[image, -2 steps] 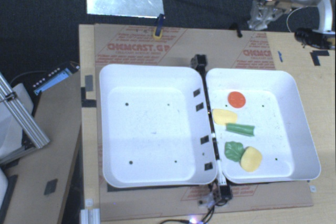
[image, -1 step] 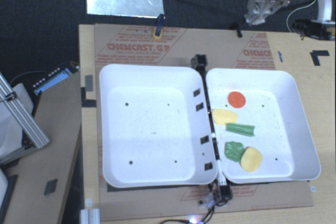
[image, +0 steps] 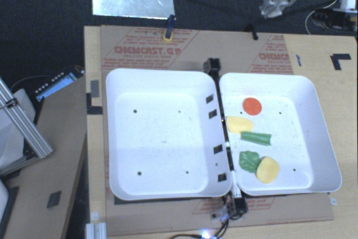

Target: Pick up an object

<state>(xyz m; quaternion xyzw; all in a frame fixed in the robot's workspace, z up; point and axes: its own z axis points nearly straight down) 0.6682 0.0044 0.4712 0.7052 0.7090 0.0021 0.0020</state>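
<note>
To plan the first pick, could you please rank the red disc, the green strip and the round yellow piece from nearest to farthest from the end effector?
End effector sits beyond the right bin.
1. Red disc, bin's far part.
2. Green strip, middle.
3. Round yellow piece, near edge.

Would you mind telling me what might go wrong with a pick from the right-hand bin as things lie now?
The dark green piece touches the yellow piece, so a grasp there may nudge or lift both. The pale yellow piece lies close to the bin wall and beside the green bean, leaving the hand little room. The red disc looks flat and may slip.
</note>
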